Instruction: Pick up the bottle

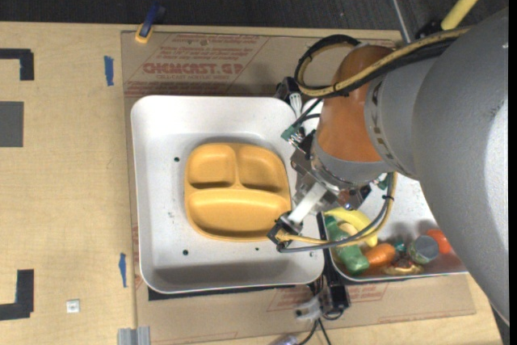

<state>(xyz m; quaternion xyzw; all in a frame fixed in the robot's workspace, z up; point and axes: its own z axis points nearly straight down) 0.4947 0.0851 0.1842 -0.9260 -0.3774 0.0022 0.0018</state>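
Note:
The grey arm with its orange band [347, 121] hangs over the left end of the right bin [420, 275] and hides most of it. My gripper [343, 202] is under the wrist, low over the bin's left part, just above a small heap of objects. In that heap I see a yellow curved piece [349, 224], a green piece [352, 258], an orange piece [380, 254], and a round grey-topped object [422, 248] that may be the bottle; I cannot tell for sure. Nothing shows between the fingers.
The left bin [157, 198] holds a yellow divided plate [236, 190]. A white connector and a black cable loop [284, 234] hang from the wrist over the wall between the bins. Brown cardboard [194, 65] lies under both bins.

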